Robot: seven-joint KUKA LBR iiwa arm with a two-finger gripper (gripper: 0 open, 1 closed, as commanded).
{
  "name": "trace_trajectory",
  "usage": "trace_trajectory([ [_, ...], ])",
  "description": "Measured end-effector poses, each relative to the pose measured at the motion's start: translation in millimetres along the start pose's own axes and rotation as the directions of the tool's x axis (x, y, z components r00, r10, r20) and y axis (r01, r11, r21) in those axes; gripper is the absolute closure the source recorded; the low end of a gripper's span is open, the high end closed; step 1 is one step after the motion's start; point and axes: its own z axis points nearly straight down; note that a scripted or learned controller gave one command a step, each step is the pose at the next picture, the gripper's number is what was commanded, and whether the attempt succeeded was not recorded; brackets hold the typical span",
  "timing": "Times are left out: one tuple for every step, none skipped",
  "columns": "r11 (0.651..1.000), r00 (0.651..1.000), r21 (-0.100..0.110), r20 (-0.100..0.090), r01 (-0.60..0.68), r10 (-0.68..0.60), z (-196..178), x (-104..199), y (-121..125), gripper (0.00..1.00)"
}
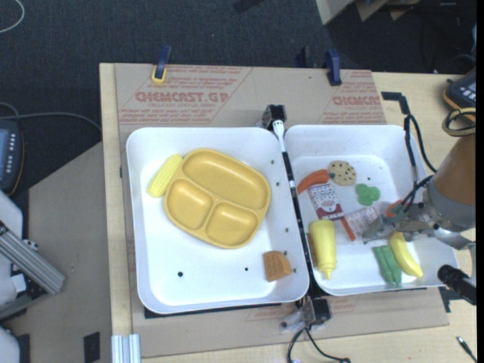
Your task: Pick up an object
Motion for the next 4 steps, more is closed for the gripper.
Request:
trace_trajectory([
  [1.000, 1.000, -0.015, 0.007, 0.001, -0.001, 28.6, -2.2, 3.2, 0.00],
  [1.000, 1.000, -0.026, 0.013, -0.001, 0.002, 16.1, -3.5, 5.4, 1.00],
  [1.000, 1.000, -0.012, 0.005, 0.001, -0.001, -46.5, -7.9, 4.3, 1.00],
  [1.000, 1.000, -0.013, 0.006, 0.002, -0.002, -99.8, -8.2, 5.2, 1.00],
])
